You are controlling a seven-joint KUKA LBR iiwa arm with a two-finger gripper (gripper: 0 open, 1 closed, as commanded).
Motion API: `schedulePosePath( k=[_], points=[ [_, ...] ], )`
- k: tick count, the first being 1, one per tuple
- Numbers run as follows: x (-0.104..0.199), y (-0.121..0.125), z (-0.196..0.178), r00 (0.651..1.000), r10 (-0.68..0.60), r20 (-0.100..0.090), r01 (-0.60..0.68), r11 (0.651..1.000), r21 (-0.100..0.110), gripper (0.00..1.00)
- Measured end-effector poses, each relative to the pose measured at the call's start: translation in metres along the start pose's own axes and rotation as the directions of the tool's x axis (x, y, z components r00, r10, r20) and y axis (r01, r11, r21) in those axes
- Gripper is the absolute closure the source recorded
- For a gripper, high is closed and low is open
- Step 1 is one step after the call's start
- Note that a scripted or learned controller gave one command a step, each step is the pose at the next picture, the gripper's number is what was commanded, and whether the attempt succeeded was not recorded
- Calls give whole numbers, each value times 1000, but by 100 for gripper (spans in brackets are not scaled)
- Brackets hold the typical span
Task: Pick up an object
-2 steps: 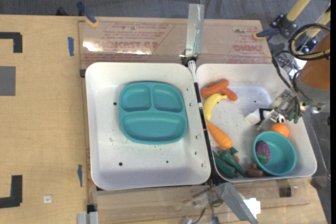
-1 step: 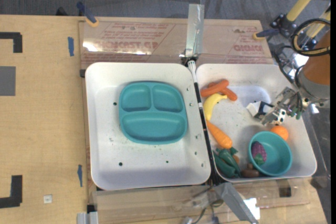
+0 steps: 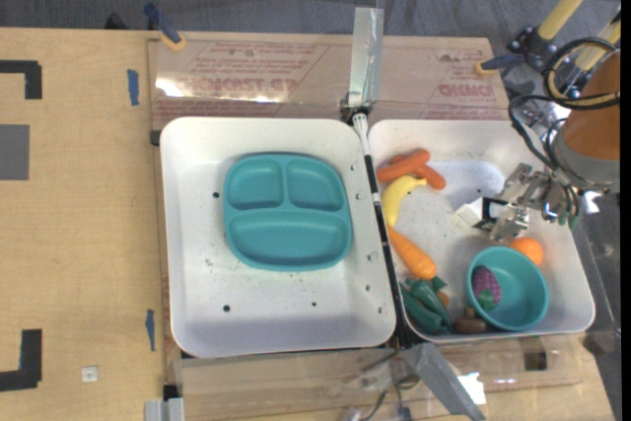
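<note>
Two white bins sit side by side on the wooden surface [image 3: 69, 242], sharing a central edge. The left bin [image 3: 187, 311] holds a teal divided plate [image 3: 287, 211], set near its middle with bare white floor on all sides, widest toward the near rim.

The right bin [image 3: 582, 301] is crowded. Along the shared wall: an orange toy hot dog [image 3: 404, 164] at the far end, a yellow banana [image 3: 398, 195] touching it just below, an orange carrot [image 3: 414, 253] nearer still, then a dark green leafy item [image 3: 426, 303] at the near-left corner. A teal bowl [image 3: 508, 287] stands in the near-right part, with a purple item [image 3: 487, 285] inside. A small orange ball [image 3: 529, 250] sits at the bowl's far rim. A small brown piece [image 3: 471, 321] lies by the bowl's near-left side.

The arm enters from the right over the right bin's far-right edge. The jaws [image 3: 507, 217] hang over the open white floor between banana and bowl, just beside the orange ball. Cannot tell how far apart they stand; nothing is visibly held. Open floor remains in the bin's middle and far-right corner.
</note>
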State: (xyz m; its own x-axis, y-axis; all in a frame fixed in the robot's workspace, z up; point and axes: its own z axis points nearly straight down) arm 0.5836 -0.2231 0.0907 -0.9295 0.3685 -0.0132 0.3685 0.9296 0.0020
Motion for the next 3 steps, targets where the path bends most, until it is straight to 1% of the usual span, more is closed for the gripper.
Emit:
schedulePosePath(
  k=[1,2,3],
  points=[
    [-16,7,1,953,-304,1,304,953,-1,100],
    [-7,3,-9,793,-610,-4,610,793,-5,100],
    [-4,4,0,563,-826,2,826,563,-4,100]
  ],
)
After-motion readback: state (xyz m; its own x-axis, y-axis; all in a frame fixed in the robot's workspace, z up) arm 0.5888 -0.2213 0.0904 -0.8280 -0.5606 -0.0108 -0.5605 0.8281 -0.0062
